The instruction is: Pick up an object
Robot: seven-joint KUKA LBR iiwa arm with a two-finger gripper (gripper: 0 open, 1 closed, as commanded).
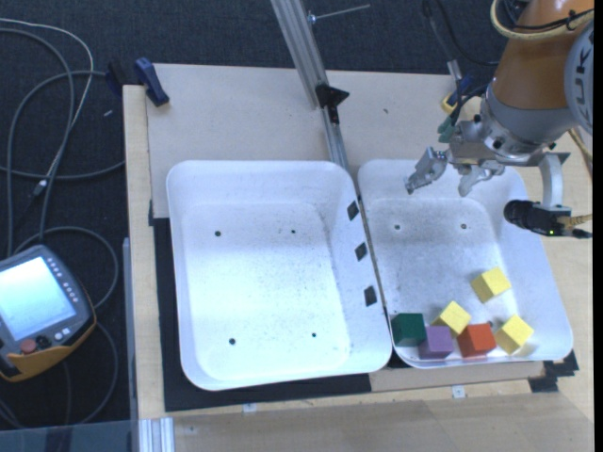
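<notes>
Fingers [443, 179] spread apart, gripping nothing, above right bin's [528, 252] far end. Matte cubes clustered near corner: green [408, 328], purple [437, 341], red [477, 339], three yellow [491, 284].

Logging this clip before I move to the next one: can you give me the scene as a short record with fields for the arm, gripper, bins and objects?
arm: reaches in from the right, above the far end of the right bin
gripper: open, fingers spread, nothing between them
left bin: no blocks seen in it
blocks, all in the right bin's near end: green block, purple block, red block, three yellow blocks
task state: no object picked up yet
</notes>
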